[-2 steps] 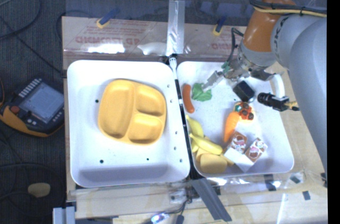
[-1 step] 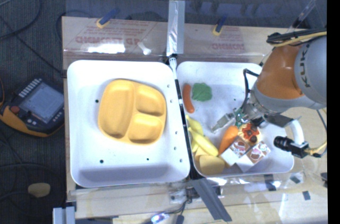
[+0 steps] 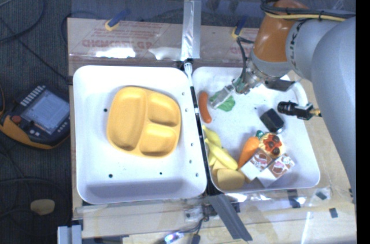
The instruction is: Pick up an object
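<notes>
Green object (image 3: pixel 226 103) in the right bin (image 3: pixel 304 141), the gripper (image 3: pixel 240 85) just beside its upper right edge

Whether the gripper is spread or pinched cannot be told. Just left of the green object lies an orange sausage (image 3: pixel 203 107); a carrot (image 3: pixel 250 149) sits well below it. A good pick would centre over the green object, descend straight, and close clear of the sausage

Glossy plastic yellow tray (image 3: pixel 143 121); smooth matt white bins (image 3: pixel 95 176); shiny orange carrot (image 3: pixel 250 149).
</notes>
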You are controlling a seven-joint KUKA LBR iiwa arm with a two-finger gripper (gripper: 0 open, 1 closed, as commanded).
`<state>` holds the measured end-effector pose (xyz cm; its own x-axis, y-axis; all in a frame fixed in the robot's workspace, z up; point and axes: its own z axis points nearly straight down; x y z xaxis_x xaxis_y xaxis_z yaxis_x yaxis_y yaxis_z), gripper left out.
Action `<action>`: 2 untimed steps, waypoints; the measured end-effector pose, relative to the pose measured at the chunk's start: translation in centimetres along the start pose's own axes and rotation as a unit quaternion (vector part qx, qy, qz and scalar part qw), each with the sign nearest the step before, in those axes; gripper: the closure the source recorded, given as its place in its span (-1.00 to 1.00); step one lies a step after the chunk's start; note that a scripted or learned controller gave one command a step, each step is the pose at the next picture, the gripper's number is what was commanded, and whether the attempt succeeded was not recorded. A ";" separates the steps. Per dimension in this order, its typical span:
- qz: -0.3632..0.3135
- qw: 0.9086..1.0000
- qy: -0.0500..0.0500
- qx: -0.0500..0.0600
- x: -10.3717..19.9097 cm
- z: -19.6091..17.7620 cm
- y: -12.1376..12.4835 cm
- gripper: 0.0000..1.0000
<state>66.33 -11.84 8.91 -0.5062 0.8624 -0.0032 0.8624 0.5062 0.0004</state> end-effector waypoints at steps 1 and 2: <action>0.000 1.000 -0.001 -0.002 0.0 -1.1 0.2 1.00; 0.040 0.999 0.001 0.000 5.4 -10.2 3.8 1.00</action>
